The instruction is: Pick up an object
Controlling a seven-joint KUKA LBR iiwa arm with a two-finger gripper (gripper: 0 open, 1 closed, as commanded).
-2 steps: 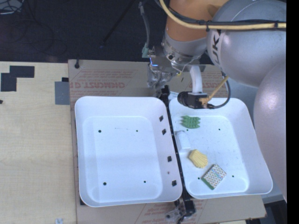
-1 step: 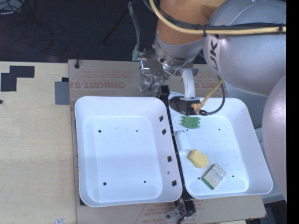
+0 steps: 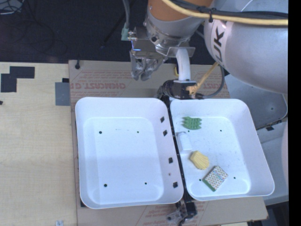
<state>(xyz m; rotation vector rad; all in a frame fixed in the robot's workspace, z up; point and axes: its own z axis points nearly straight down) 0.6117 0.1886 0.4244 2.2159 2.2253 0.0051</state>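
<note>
Bins of shallow white plastic are set side by side on the counter [image 3: 37, 140], the left bin [image 3: 123, 108] and the right bin [image 3: 244, 112] meeting along a dark seam in the middle of the frame. Three small things are seen in the right bin, all toward its left half: a green leaf-shaped object [image 3: 192, 123] near the upper part, a yellow lumpy object [image 3: 199, 160] lower down, and a flat rectangular sponge-like piece [image 3: 215, 178] with a green edge just below and to the right of the yellow one — close, though contact between them cannot be judged. The grey arm [image 3: 249, 36] with its orange band is seen at the upper right of the frame, and the tool [image 3: 144, 71] is held above the brown board [image 3: 103, 81] beyond the left bin's far rim, well apart from all three things. Whether its fingers are parted or closed cannot be told — they are blurred into one grey mass, and nothing is seen between them.
</note>
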